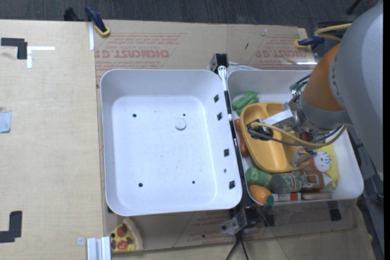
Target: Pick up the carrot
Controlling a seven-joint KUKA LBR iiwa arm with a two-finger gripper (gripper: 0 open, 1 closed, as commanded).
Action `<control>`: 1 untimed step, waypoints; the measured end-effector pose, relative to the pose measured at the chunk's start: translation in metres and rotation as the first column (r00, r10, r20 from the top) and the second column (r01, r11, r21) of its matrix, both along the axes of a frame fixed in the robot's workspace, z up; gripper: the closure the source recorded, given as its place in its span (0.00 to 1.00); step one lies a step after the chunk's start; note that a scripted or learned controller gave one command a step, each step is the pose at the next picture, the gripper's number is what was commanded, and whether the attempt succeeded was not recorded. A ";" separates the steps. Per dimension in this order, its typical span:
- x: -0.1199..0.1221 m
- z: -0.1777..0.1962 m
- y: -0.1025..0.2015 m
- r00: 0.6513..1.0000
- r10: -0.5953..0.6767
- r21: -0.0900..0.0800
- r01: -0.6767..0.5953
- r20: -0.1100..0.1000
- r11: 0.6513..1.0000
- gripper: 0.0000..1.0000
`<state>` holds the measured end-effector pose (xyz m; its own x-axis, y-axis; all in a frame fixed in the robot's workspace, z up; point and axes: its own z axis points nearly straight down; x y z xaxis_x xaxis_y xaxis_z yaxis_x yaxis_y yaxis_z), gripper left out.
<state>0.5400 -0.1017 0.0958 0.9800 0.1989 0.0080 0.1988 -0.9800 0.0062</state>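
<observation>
The carrot (261, 194) is a small orange piece with a green top, lying at the front left corner of the right bin (348, 149). The arm reaches in from the right, its orange band (320, 87) above the wrist. My gripper (300, 144) hangs low over the right side of a yellow bowl (268, 146) in the middle of that bin. It is up and to the right of the carrot and apart from it. The wrist and cables hide its tip.
The right bin is crowded: a green toy (245, 99) at the back, a bottle (295, 182) beside the carrot, a banana (333, 171) and a small white dial (323, 161) at the right. The left bin (109, 131) stands alongside.
</observation>
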 end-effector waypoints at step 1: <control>0.042 -0.001 0.005 1.000 0.002 0.000 -0.002 -0.006 1.000 0.00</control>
